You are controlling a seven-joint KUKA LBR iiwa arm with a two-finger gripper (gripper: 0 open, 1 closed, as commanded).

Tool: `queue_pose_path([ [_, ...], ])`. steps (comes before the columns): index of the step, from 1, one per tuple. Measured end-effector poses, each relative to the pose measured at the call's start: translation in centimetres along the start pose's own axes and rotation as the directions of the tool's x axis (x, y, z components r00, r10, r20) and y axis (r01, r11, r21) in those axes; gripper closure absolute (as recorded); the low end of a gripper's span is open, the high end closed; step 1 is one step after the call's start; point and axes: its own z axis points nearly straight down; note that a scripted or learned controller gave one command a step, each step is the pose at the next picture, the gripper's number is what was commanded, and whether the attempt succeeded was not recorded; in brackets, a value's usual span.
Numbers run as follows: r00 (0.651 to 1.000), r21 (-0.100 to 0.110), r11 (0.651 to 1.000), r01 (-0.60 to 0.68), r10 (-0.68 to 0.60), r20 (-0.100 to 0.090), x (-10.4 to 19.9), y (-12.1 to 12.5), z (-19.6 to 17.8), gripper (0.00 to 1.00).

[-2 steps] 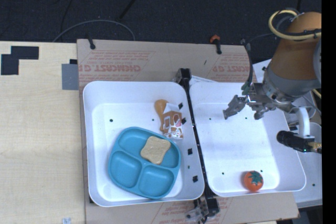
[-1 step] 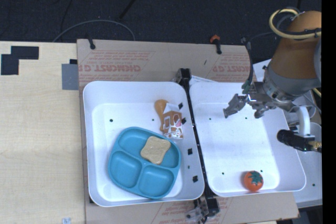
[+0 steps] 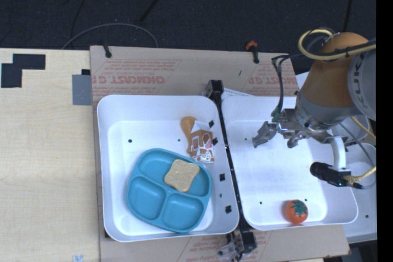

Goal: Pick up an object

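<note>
Tool (image 3: 277,137) hovering spread wide, gripping nothing, over right bin (image 3: 258,205). You are needing descent centred on tomato (image 3: 295,211), at five o'clock.

Arm (image 3: 344,80) comes in from view's right, grey body w/ orange band bulging above the wrist, yellowish cable looped on top. Wrist points down and toward view's left. Gripper (image 3: 279,135) sits at arm's lower-left end; two fingers (image 3: 263,135) splayed apart, one reaching out to view's left, other angled down nearer the wrist. Nothing seen betw. them. Dark cables run along wrist housing. A white bracket drops from the wrist on its right side, carrying a black cylindrical part w/ yellow wire at its end.
</note>
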Motion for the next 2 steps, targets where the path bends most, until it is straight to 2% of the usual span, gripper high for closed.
queue_pose_path([
  [1,1.000,0.003,1.000,0.000,0.000,-0.001,0.5,-0.7,6.3,0.00],
  [2,1.000,-0.001,1.000,-0.001,0.001,0.000,0.6,-0.7,8.9,0.00],
])
